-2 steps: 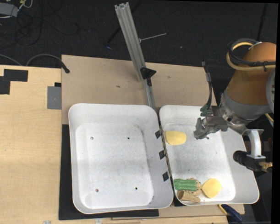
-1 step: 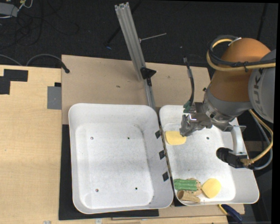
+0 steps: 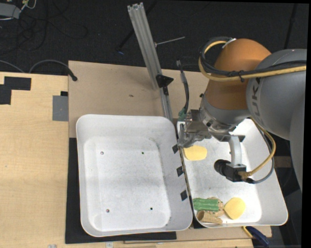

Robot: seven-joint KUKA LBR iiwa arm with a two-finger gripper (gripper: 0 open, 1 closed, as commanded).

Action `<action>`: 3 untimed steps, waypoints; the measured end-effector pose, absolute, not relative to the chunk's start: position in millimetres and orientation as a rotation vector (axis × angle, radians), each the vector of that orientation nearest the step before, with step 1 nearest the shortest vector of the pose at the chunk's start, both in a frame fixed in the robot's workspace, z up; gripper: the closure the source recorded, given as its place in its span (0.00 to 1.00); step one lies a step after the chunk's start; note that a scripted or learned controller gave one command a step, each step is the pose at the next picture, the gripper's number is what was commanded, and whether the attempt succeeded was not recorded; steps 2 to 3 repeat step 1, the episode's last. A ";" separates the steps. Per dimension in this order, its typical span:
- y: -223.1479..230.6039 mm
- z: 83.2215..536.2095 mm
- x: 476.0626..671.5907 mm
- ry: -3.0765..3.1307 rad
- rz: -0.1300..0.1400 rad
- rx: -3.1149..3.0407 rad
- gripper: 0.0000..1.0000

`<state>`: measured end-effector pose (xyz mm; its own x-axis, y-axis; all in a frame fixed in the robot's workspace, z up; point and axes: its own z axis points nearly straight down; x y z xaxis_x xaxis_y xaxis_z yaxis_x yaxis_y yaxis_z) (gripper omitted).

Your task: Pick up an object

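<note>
The arm's gripper (image 3: pixel 191 139) hangs over a yellow piece (image 3: pixel 195 153) in the right bin (image 3: pixel 267 201), centre-right of frame, seemingly lined up to grasp; whether its fingers are open cannot be told.

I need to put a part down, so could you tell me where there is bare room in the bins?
The left bin is bare from wall to wall. The right bin is crowded: the tool over a yellow piece, green and yellow items at its near edge.
</note>
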<state>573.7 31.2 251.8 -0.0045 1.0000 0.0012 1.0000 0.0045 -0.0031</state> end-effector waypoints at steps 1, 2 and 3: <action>84.8 242.4 565.4 -2.222 0.005 -2.213 1.00; 84.8 242.4 565.4 -2.222 0.005 -2.213 1.00; 84.8 242.4 565.4 -2.222 0.005 -2.213 1.00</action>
